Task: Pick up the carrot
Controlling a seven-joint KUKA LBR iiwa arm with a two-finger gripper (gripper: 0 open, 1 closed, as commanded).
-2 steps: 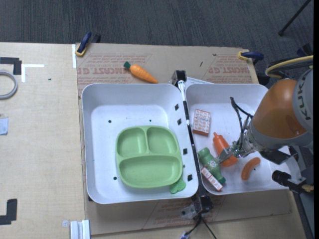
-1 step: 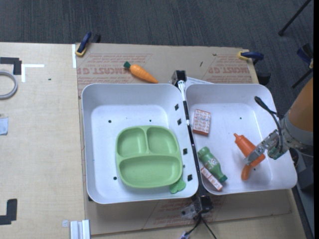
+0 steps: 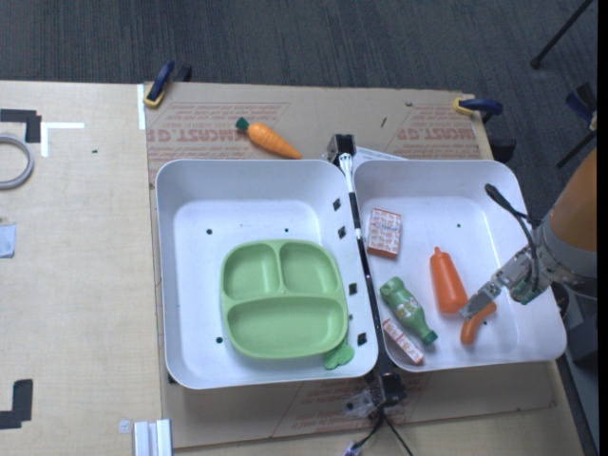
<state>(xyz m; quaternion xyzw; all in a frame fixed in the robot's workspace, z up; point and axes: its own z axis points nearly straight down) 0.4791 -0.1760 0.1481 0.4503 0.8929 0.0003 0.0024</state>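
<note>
On the brown cardboard sheet [image 3: 399, 131] behind the left shallow white bin [image 3: 180, 255], the orange carrot with a green top [image 3: 269, 139] is lying well apart from the two-finger gripper [image 3: 483, 304]. The gripper is hanging low in the right shallow white bin [image 3: 494, 193], just above a small curved orange piece [image 3: 471, 331] and beside an orange plastic bottle [image 3: 446, 279]. Its opening state cannot be told.

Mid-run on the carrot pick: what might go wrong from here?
The tool is in the right white bin beside the orange plastic bottle, so it may grab that lookalike. The orange toy carrot lies on the cardboard beyond the left white bin; reaching it risks clipping rims.
</note>
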